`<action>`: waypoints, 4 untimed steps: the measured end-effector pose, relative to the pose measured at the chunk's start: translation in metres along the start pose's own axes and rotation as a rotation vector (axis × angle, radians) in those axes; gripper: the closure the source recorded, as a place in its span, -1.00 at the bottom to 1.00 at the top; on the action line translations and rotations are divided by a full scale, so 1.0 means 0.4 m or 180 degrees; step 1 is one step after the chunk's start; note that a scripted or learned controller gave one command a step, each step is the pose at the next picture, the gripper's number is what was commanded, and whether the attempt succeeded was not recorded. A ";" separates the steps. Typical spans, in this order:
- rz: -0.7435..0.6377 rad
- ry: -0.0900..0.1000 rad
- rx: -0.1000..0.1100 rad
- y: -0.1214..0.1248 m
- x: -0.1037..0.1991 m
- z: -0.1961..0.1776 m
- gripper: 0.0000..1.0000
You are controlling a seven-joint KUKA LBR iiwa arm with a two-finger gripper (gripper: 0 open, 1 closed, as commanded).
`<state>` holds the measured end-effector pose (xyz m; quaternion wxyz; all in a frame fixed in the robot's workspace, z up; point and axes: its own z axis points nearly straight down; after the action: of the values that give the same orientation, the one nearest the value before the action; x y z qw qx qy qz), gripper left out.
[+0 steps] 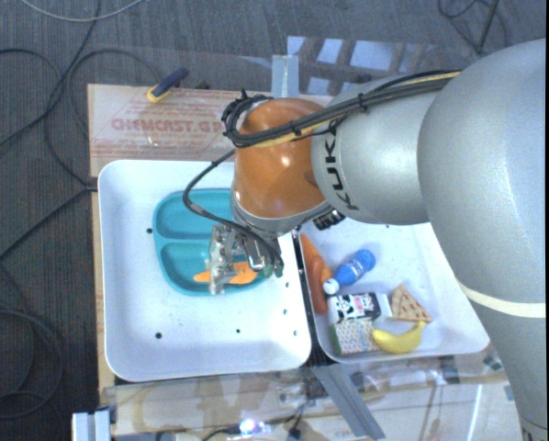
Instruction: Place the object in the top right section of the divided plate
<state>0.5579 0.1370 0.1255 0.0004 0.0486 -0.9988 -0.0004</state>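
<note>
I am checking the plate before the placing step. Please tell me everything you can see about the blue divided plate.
The divided plate is teal blue, looks like smooth plastic, and has rounded corners and raised ridges that split it into sections. It lies flat in the left white bin, toward the bin's upper middle. The arm's orange band and the gripper cover its right part, so the number of sections cannot be told. An orange object lies at its lower right section, under the gripper.

The grey arm (421, 145) reaches in from the right — its orange wrist band (274, 159) bent downward, pincer (227, 269) pointing below it.
</note>
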 end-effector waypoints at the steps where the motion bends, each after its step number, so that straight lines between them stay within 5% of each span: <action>1: 0.0003 -0.0002 -0.0015 0.004 -0.001 -0.022 1.00; 2: 0.0002 -0.0002 -0.0016 0.005 -0.001 -0.022 -1.00; 3: 0.0682 -0.0007 -0.0001 0.153 0.097 -0.228 -1.00; 4: 0.0772 -0.0012 0.0002 0.120 -0.054 -0.393 -1.00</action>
<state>0.5750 0.1867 0.2825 -0.0013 -0.0726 -0.9974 -0.0001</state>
